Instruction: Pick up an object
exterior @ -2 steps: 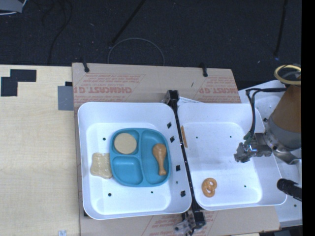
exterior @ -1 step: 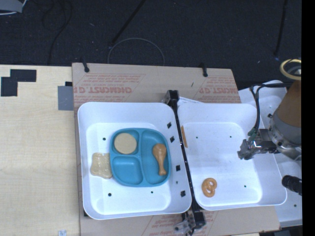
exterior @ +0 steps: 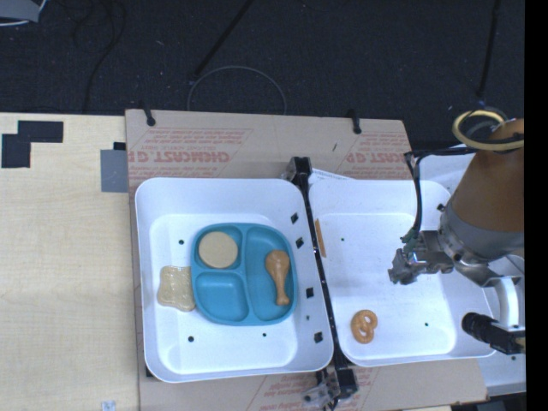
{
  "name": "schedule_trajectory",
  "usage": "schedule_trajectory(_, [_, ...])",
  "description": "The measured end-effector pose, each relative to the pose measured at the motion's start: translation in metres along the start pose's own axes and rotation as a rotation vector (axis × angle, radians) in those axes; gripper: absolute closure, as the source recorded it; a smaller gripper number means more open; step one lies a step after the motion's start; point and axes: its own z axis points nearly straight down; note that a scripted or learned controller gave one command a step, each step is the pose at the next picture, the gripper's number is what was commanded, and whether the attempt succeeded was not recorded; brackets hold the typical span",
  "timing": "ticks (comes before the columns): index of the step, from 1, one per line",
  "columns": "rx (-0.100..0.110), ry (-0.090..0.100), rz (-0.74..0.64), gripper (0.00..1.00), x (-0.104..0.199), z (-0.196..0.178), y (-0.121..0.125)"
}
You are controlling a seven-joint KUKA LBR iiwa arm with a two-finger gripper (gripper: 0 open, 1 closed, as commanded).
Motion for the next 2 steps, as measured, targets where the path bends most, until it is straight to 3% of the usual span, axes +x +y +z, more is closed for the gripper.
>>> schedule_trajectory(2, [0.002,0.000,-0.001,1.00,0.107,0.017,0.008])
